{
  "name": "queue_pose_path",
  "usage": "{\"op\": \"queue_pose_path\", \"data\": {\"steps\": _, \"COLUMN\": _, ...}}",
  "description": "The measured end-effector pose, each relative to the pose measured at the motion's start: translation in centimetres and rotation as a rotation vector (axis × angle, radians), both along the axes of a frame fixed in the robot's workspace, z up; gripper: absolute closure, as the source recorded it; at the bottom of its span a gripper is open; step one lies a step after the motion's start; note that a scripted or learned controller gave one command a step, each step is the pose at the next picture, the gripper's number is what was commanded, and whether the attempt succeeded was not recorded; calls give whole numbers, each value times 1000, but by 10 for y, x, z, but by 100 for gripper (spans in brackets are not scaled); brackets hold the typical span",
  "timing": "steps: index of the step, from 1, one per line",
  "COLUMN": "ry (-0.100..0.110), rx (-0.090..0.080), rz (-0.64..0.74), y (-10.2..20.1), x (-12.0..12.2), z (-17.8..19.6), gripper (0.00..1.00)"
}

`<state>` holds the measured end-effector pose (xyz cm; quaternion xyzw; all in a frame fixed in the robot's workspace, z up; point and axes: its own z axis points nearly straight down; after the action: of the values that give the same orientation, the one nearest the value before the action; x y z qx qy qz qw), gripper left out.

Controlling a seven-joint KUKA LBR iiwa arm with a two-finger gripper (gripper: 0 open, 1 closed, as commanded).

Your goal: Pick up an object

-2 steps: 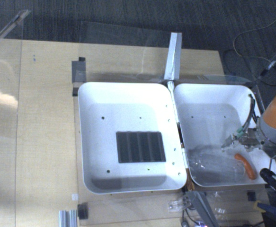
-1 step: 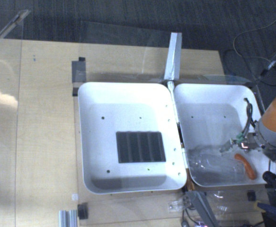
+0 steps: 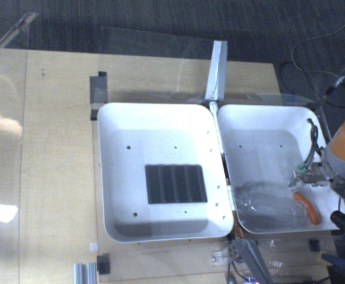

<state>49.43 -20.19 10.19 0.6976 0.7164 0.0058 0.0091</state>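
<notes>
Target obj: orange item (image 3: 308, 208), lying in right bin (image 3: 261, 118), near its front-right corner. It's small, elongated, slightly curved, smooth-looking; likely rolls if nudged. A clear plastic piece (image 3: 267, 203) lies just beside it to the left, hard to make out against the white floor. Left bin (image 3: 154, 114) holds a dark ribbed pad (image 3: 176, 183). Gripper (image 3: 307, 176) sits above the orange item near the right wall; I can't tell its state from here. My rec: align across the item's short axis, descend straight, avoid the clear piece and bin wall.
</notes>
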Motion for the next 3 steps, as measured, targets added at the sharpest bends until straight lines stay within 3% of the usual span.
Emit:
{"op": "queue_pose_path", "data": {"steps": 1, "ry": 0, "rx": 0, "rz": 0, "y": 0, "x": 0, "z": 0, "gripper": 0}}
{"op": "queue_pose_path", "data": {"steps": 2, "ry": 10, "rx": 3, "rz": 35, "y": -3, "x": -3, "z": -12, "gripper": 0}}
{"op": "queue_pose_path", "data": {"steps": 3, "ry": 0, "rx": -2, "rz": 36, "y": -3, "x": 0, "z": 0, "gripper": 100}}
